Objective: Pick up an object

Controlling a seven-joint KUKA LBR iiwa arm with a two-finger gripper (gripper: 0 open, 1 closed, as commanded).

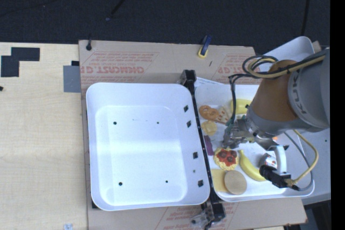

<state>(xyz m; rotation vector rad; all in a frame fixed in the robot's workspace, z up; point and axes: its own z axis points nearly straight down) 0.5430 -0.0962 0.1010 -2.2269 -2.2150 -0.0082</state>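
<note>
Two shallow white bins sit side by side on a cardboard sheet [140, 64] laid on the counter [38, 132]. The left bin [102, 99] holds no objects. The right bin [215, 91] holds a cluster of toy food: a tan pretzel-like piece [210, 112] near its upper left, a yellow piece [239, 105] beside the arm, a small pale yellow piece [209, 127], a round red-and-yellow tart-like piece [226, 158], a tan round disc [235, 182] on a pale yellow slab [218, 176], and a banana [248, 166]. The banana lies at the bin's lower right, its long axis running from upper left to lower right, its dark tip toward the lower right. The grey arm [302, 94] reaches in from the right, and its gripper [233, 137] hangs low over the middle of the right bin, just above the tart-like piece. Whether the gripper is spread or pressed together cannot be told, and no object is seen in its grasp.
</note>
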